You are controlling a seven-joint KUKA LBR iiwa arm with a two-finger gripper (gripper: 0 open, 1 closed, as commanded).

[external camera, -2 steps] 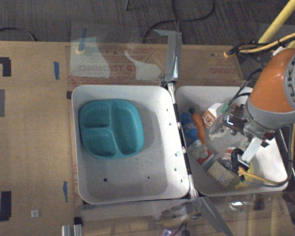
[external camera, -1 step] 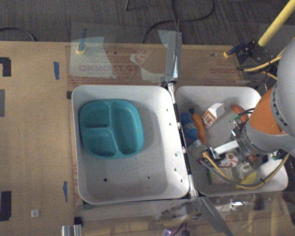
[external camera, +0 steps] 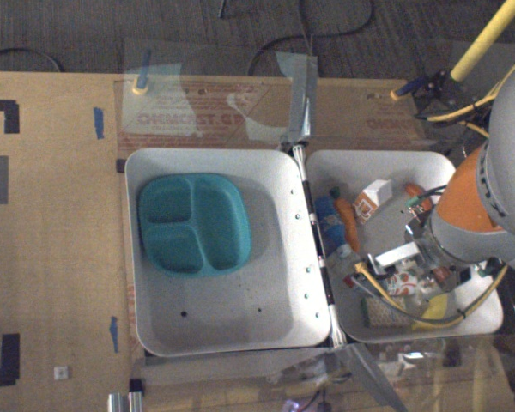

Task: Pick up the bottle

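Camera view, looking down at a slant on a brown cardboard-covered tabletop (external camera: 51,247) with two shallow white bins side by side.

In the left bin (external camera: 142,316), centre of the frame: a teal divided plate (external camera: 193,223), lying flat toward the bin's upper left part, three compartments facing up.

In the right bin (external camera: 386,163), right of centre: a clutter of small things. Against its left wall, a blue bottle (external camera: 329,217), lying on its side, running roughly top to bottom in the frame. Just beside it on the right, touching or nearly so, a slim orange carrot-like piece (external camera: 348,221). A little higher and further right, a small white-and-orange carton (external camera: 374,201), tilted. Near the bin's lower right corner, a yellow object (external camera: 435,307) among printed packets and a looping yellow cable (external camera: 386,294).

Reaching in from the right edge: the grey arm (external camera: 508,136) with its orange band (external camera: 470,202), wrist low over the lower middle of the right bin. Jaws somewhere under the pale wrist hardware, over the packets, right of and below the bottle and apart from it; apart or together, impossible to tell. Nothing seen clamped.

Elsewhere: strips of blue tape (external camera: 98,124) on the cardboard at left, a yellow pole (external camera: 491,26) at upper right, black cables (external camera: 335,7) on the grey floor along the top.
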